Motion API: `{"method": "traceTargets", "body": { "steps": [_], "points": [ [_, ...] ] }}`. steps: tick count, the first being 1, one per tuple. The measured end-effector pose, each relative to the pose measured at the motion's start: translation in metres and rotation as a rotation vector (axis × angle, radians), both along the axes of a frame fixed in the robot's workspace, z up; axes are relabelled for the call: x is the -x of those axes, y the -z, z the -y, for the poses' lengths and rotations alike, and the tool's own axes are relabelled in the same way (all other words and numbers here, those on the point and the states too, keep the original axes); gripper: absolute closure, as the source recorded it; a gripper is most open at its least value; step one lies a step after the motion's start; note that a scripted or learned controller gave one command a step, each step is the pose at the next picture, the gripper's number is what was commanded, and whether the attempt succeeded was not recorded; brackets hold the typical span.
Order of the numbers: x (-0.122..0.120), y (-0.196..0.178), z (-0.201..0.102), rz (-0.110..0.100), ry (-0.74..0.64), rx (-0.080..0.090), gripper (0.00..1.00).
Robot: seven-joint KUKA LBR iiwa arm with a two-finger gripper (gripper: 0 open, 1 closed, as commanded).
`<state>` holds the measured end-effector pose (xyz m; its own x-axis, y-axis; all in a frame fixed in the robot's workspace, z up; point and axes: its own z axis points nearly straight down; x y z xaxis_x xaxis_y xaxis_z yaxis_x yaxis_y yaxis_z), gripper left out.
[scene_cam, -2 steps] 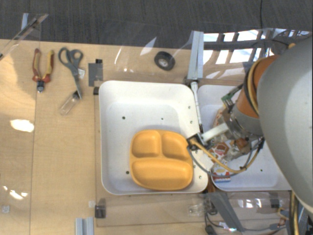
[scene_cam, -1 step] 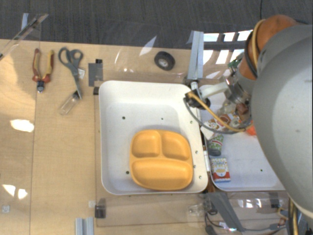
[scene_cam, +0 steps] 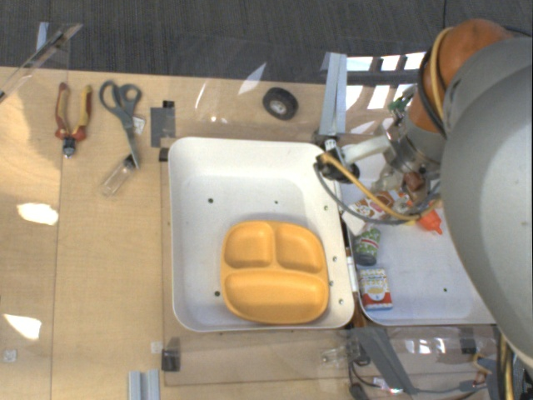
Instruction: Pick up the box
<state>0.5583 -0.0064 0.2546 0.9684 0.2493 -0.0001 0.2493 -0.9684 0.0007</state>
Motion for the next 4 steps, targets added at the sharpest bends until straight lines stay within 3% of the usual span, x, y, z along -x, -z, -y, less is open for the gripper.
{"method": "traceTargets", "body": {
  "steps": [1, 4],
  "points": [
    [0.047, 0.027, -0.032, 0.000, 0.046, -0.002, 1.00],
    [0.042, -0.003, -0.033, 0.002, 0.033, -0.006, 1.00]
  ]
}}
